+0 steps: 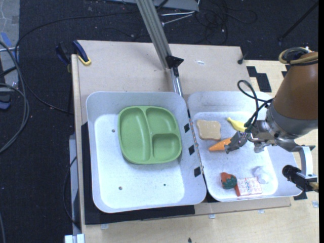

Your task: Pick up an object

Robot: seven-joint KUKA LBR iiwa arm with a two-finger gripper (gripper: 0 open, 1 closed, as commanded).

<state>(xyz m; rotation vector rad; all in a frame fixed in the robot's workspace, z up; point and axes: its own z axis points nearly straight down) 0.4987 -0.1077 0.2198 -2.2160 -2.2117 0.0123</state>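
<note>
Carrot (218, 146) lying in the right bin (212, 103) beside the toast (208, 130), pincer (236, 142) touching its right end, finger spread unclear, arm reaching in low from the right

robot arm (298, 97): a thick rounded body, its upper part a glossy orange-brown band (302, 87), its lower part a grey collar. black cables (253, 97) loop from the arm's left side down toward the wrist. below the collar sits a pale grey metal wrist block (268, 133). from it projects a small dark gripper (236, 143) with slim black fingers. a white bracket with a black knob (298, 175) shows at the lower right.
</note>
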